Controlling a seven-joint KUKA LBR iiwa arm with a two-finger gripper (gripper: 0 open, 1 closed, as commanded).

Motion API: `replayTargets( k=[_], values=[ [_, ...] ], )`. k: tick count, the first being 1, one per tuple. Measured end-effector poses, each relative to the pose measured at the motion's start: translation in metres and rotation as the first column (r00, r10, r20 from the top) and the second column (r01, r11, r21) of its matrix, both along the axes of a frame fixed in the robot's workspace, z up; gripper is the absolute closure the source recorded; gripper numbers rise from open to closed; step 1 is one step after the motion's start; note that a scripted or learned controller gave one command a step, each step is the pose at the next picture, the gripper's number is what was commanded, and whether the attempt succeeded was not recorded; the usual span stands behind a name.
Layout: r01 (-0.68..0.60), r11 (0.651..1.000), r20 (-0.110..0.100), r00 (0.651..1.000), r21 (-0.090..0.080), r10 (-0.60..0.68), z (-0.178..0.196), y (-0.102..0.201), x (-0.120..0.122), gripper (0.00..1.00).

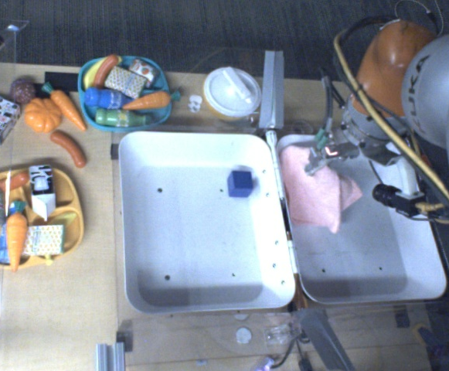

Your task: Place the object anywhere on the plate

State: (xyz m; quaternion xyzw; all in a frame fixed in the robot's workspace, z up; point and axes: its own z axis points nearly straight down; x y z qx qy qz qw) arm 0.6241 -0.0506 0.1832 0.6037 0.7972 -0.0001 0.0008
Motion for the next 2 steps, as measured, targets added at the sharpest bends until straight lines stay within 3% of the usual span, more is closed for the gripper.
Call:
replayTargets(
  k=[1, 2],
  values=[
    [-0.008, 1.000, 0.000, 1.000, 0.001, 0.008, 0.040, 0.001, 0.002, 1.00],
    [-0.399, 0.917, 0.000, 0.917, 0.001, 0.399, 0.048, 0.051, -0.018, 1.00]
  ],
)
